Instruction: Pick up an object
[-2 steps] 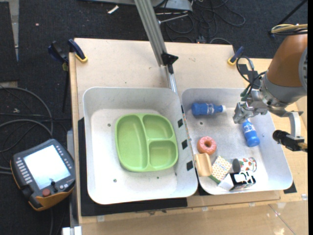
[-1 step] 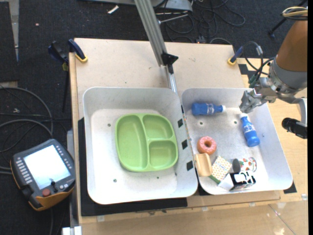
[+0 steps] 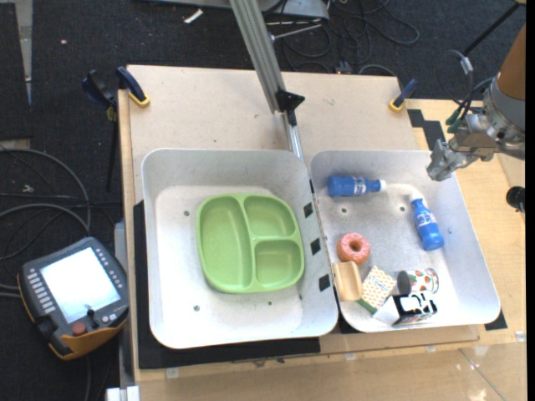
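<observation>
Hanging above the far right edge of the right bin [image 3: 468, 224], the end effector [image 3: 440, 164] sits at the end of the grey arm that reaches in from the right; nothing shows between its fingers, and whether they are spread wide or drawn narrow cannot be told from this angle. Below it, inside the right bin, a blue bottle [image 3: 354, 186] lies on its side at the far left, and a second blue bottle [image 3: 426, 223] lies near the right wall, closest to the end effector. A pink doughnut-shaped ring [image 3: 354, 246] rests toward the bin's left side, with a tan block [image 3: 347, 281] just near of it. A checkered packet [image 3: 377, 287] and a black-and-white item [image 3: 415, 299] crowd the near end. The left bin [image 3: 167, 224] holds a green divided tray [image 3: 251, 242]. Both bins rest on the pale worktop [image 3: 209, 107].
</observation>
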`<state>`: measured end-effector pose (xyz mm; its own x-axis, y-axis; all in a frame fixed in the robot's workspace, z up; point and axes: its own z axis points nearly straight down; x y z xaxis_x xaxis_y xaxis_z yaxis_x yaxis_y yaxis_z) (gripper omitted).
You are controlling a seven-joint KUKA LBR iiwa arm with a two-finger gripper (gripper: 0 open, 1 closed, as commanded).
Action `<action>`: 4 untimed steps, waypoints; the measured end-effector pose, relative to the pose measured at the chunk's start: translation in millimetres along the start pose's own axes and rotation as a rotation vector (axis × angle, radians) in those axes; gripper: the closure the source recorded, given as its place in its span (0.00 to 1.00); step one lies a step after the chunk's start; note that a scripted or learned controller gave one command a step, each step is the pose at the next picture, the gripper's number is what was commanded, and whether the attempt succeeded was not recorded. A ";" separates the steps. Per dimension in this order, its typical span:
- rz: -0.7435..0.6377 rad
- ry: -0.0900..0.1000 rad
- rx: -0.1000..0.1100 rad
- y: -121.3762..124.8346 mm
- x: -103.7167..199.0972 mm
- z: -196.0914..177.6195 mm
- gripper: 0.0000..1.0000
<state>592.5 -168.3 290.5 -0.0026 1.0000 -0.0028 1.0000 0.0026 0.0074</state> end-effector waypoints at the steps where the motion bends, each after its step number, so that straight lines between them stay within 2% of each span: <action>1: -0.004 0.004 0.009 -11.6 48.1 16.5 1.00; 4: -0.007 0.005 0.009 -19.9 226.1 30.6 1.00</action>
